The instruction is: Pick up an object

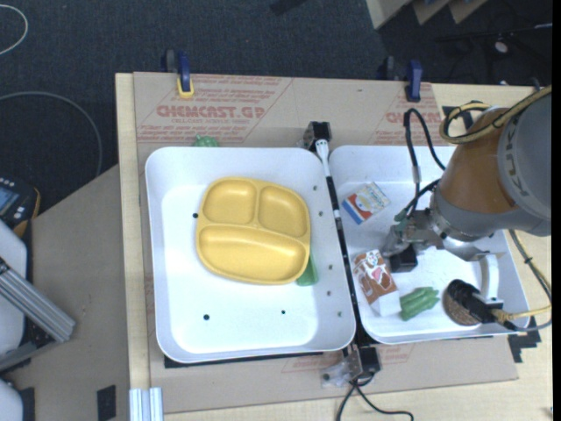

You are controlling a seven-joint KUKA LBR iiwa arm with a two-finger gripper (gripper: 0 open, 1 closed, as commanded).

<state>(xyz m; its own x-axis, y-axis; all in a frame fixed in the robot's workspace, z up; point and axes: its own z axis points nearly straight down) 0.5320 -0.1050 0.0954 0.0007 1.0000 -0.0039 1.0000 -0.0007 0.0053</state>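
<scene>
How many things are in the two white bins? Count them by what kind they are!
Yellow plate: 1
Snack packets: 2
Green things: 2 (one peeks out from under the plate)
Brown round thing: 1
Total: 6

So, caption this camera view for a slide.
Gripper over the right bin beside packets; yellow divided plate in the left bin.
</scene>
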